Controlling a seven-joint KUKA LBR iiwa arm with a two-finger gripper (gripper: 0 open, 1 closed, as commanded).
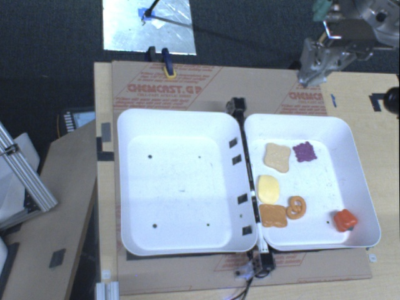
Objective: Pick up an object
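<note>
While the pincer (312, 74) hangs over the counter's (187, 83) far right edge, its state cannot be told | right bin (350, 167): tan slice (277, 157), purple cluster (304, 150), yellow piece (269, 188), pretzel (295, 207), brown piece (273, 215), red piece (344, 220) near corner | left bin (125, 167) beside it

Dark carpeted floor (50, 49) surrounds the table (375, 99). A shiny metal sheet (149, 16) lies beyond its far edge; an aluminium frame rail (25, 174) stands at left.
</note>
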